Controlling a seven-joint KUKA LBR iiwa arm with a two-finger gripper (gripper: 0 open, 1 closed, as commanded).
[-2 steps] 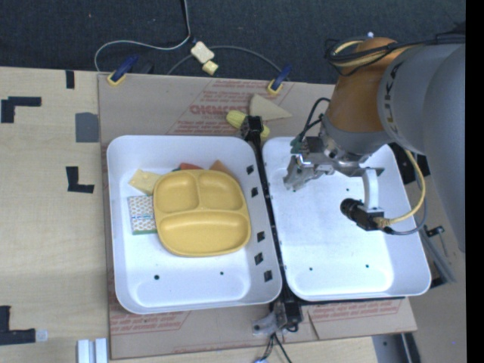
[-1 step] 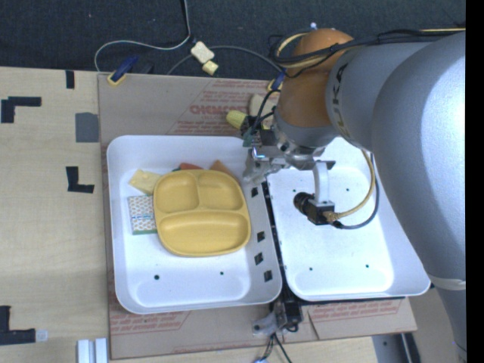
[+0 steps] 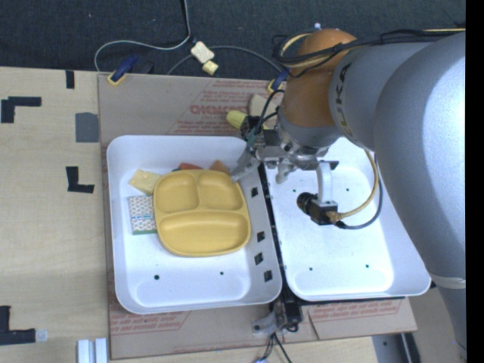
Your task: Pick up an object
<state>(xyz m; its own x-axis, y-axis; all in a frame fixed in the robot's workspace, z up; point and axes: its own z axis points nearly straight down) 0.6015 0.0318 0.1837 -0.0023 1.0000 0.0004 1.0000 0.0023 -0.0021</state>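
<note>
Camera view, lower centre: two shallow white bins sit side by side on brown cardboard, their inner walls touching along a dark seam. The left white bin (image 3: pixel 189 293) has bare floor along its bottom edge. Above that lies a yellow three-compartment plastic tray (image 3: pixel 203 212), which overlaps a small patterned card (image 3: pixel 141 214) on its left. A pale yellow wedge (image 3: pixel 144 180) and an orange-red piece (image 3: pixel 190 166) show past its upper rim, mostly hidden. The right white bin (image 3: pixel 348 271) shows open floor across its lower half. The grey arm with an orange band (image 3: pixel 363 89) enters from the upper right, bent down over the seam. The gripper (image 3: pixel 283 165) hangs there; I cannot tell how it is set or whether it has hold of anything.
</note>
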